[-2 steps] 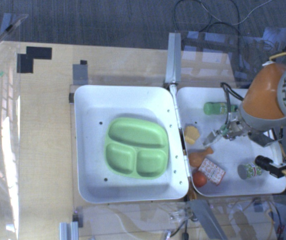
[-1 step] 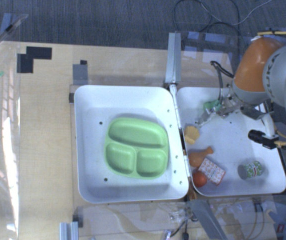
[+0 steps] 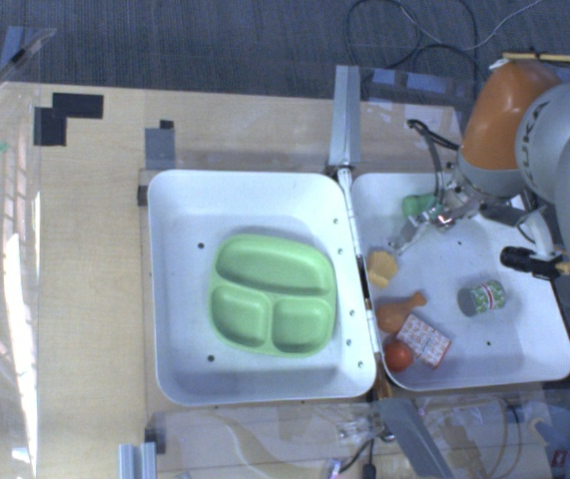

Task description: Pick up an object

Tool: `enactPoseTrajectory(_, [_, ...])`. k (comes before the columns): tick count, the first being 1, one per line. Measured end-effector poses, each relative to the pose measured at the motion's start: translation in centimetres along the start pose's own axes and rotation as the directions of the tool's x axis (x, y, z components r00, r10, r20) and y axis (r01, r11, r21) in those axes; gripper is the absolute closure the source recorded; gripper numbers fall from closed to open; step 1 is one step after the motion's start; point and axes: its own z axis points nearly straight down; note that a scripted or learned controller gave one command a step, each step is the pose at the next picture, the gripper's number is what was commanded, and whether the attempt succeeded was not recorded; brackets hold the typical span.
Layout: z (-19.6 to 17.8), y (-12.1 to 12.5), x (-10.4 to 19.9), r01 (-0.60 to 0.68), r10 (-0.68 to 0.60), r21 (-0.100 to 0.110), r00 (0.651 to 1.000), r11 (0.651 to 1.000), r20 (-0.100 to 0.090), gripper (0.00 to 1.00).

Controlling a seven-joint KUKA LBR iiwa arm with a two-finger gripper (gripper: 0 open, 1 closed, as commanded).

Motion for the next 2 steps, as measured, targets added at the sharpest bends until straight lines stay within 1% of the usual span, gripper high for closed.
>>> enactPoseTrajectory(1, [0.0, -0.4, -0.7, 0.085, -0.085, 0.001, 0.996, 0.996, -0.007, 0.00])
enactPoseTrajectory(2, [0.0, -3.2, -7.4, 0.038, -0.037, -0.054, 0.999, 0.998, 0.017, 0.00])
